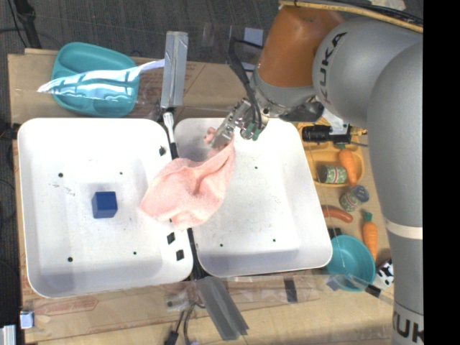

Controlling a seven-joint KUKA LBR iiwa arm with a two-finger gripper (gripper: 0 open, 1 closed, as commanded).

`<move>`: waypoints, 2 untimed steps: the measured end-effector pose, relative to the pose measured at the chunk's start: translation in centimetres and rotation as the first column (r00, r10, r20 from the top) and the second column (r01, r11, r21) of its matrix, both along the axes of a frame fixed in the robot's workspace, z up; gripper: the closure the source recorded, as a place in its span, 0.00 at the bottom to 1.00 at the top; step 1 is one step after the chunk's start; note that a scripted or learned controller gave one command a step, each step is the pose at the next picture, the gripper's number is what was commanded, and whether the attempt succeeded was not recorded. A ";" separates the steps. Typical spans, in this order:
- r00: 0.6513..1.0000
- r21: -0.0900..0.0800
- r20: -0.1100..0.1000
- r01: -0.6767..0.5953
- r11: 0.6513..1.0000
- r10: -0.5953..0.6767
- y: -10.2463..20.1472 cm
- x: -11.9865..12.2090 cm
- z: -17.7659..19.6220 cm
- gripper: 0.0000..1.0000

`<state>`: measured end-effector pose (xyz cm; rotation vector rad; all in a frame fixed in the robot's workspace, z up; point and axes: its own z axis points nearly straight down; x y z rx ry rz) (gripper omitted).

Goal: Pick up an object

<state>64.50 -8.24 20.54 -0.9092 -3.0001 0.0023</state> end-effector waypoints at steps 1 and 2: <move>0.976 -0.003 0.004 0.218 0.976 -0.218 2.5 0.2 1.3 1.00; 0.949 -0.004 0.000 0.316 0.949 -0.316 6.6 -0.2 0.6 1.00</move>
